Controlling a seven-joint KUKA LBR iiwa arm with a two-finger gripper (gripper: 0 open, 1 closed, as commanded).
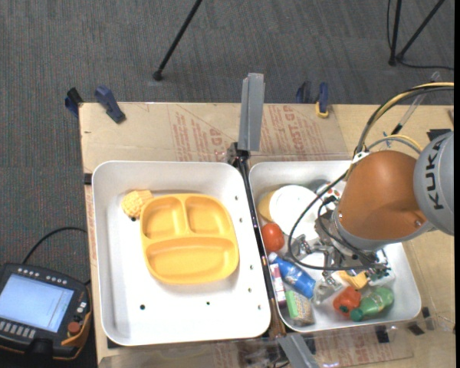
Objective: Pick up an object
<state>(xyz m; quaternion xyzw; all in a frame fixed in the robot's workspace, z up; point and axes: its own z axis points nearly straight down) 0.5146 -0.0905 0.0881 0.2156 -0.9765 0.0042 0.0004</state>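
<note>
The right bin (pixel 410 271) holds several small objects: a red ball (pixel 272 237), a white round lid (pixel 294 203), a blue bottle (pixel 297 277), a green-labelled packet (pixel 299 306), an orange-red toy (pixel 346 300) and a green toy (pixel 375 301). My gripper (pixel 340 269) hangs low over the middle of this bin, above the blue bottle and the orange-red toy. The orange wrist band (pixel 379 198) and cables hide most of it.
The left bin (pixel 111 297) carries a yellow divided plate (pixel 189 236) and a small yellow corn-like toy (pixel 135 202) at its upper left. A grey post (pixel 251 113) stands between the bins at the back. A teach pendant (pixel 34 305) lies on the floor at lower left.
</note>
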